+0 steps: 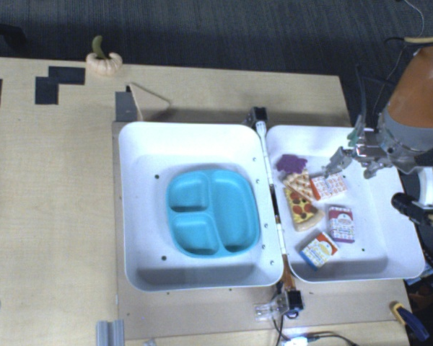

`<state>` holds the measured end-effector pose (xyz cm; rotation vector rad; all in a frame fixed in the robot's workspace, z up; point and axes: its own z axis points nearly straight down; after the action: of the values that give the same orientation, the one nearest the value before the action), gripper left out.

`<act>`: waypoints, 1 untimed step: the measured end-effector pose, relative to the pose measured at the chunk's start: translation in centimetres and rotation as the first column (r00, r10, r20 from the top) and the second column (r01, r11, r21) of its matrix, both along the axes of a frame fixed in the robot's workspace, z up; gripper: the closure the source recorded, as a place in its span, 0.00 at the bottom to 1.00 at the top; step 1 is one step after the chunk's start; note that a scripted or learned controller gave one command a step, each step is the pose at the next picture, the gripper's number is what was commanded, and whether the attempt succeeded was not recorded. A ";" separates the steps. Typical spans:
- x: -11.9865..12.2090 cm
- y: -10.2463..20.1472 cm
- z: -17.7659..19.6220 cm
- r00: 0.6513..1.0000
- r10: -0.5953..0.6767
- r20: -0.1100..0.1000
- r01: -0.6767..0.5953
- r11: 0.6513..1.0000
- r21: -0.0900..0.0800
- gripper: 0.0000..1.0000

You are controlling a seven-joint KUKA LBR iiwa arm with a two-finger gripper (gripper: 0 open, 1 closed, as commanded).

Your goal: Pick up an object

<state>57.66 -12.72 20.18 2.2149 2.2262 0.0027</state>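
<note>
The right bin (390,265) holds several small items: a purple bunch of grapes (291,163), a pizza slice (302,206), a red and white carton (330,186), a dark red packet (340,223) and a yellow and blue box (318,250). My gripper (352,166) hangs over the upper part of this bin, just right of and above the red and white carton. Its fingers are spread open with nothing between them. The left fingertip (335,164) is close to the carton's upper edge.
The left bin (141,193) holds a blue divided tray (213,211). A small gourd (102,62) lies on the bench at the back left. The grey arm with its orange band (418,85) fills the right side, with cables near the front edge.
</note>
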 end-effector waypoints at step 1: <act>-0.2 -2.0 -11.0 1.000 -0.003 -0.001 0.003 1.000 0.000 0.00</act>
<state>57.45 -14.76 9.22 2.2187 2.2234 0.0013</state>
